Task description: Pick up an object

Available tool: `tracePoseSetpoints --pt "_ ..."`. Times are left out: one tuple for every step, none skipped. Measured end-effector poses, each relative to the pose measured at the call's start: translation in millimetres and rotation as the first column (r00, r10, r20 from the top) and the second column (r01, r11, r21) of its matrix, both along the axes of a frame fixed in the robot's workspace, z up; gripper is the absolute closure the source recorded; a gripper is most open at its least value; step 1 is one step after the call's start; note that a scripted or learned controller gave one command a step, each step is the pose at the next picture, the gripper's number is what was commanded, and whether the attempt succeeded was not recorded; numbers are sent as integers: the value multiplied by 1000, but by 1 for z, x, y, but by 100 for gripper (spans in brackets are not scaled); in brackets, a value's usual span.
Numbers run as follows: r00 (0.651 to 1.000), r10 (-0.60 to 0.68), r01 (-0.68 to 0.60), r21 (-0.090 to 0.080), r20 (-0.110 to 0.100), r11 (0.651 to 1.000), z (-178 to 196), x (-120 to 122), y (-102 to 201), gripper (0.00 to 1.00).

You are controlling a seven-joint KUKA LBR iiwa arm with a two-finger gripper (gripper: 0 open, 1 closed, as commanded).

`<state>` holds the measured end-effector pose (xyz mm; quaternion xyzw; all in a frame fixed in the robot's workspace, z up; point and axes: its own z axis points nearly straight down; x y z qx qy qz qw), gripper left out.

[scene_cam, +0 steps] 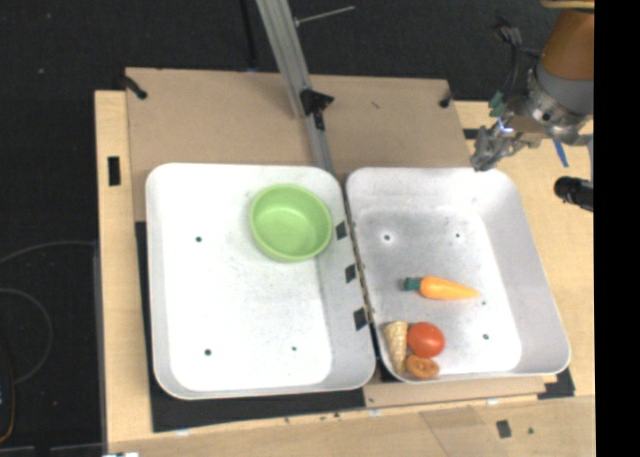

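— So, where is the claw point(487, 153) right now?

— Up past the far right corner of the right bin point(500, 207), above the bench, well away from the carrot point(448, 289). I cannot tell how it is set; it is too small and blurred.

— And the things to pick?

— The carrot lies in the right bin. Nearer than the carrot sits a tomato point(426, 338), with a pale cone point(397, 342) touching its left and a brown piece point(422, 368) just below. Left of the carrot, in the other bin point(190, 345), is a green bowl point(290, 223).

Fixed overhead camera, slanting down over both bins point(180, 245).
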<state>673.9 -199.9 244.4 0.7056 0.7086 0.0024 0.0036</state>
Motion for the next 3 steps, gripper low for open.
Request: tracePoseSetpoints --pt "1000 2 -2 1 -3 1000 25 1 -1 100" --pt "1000 2 -2 2 -7 1000 28 -14 43 100" --pt "1000 2 -2 2 -9 1000 25 -32 97 100"
